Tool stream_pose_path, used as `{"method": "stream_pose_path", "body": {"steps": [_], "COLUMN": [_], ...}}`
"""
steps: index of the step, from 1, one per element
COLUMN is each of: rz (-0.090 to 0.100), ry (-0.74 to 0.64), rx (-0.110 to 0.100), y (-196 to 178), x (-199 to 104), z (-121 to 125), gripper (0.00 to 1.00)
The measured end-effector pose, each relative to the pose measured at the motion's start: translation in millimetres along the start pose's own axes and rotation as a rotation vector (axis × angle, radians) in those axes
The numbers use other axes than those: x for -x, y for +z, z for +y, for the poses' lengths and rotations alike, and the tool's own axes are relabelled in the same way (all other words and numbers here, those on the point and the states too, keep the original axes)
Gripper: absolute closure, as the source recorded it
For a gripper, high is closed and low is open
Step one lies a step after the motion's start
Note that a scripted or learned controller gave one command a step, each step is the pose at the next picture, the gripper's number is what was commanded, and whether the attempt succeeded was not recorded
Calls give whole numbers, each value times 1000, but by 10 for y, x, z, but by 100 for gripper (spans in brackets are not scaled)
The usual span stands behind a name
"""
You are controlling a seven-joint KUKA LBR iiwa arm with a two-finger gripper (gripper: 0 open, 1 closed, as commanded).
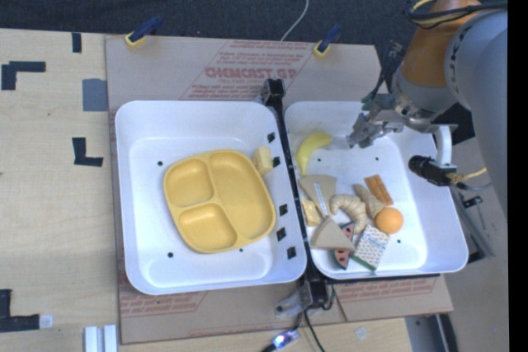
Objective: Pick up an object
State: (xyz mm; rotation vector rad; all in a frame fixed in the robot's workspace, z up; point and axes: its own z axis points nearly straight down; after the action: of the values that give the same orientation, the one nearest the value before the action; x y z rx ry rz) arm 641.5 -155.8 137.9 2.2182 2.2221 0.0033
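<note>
Above the right bin (429, 177), my gripper (360, 136) hovers near the banana (312, 149) to choose; its grip I cannot tell.

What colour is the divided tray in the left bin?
Yellow. The divided tray shows plainly in the camera view, lying in the white left bin.

Grey arm (487, 62) (orange wrist band)

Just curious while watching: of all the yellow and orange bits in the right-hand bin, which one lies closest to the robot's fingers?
The pale yellow rounded piece at the bin's upper left. It lies nearest the gripper; the orange ball sits farther down.
</note>
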Motion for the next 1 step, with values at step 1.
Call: {"method": "stream_pose_path", "body": {"steps": [1], "rz": [0], "ry": [0], "rx": [-1], "y": [-473], "x": [-99], "z": [-15], "gripper": [100]}}
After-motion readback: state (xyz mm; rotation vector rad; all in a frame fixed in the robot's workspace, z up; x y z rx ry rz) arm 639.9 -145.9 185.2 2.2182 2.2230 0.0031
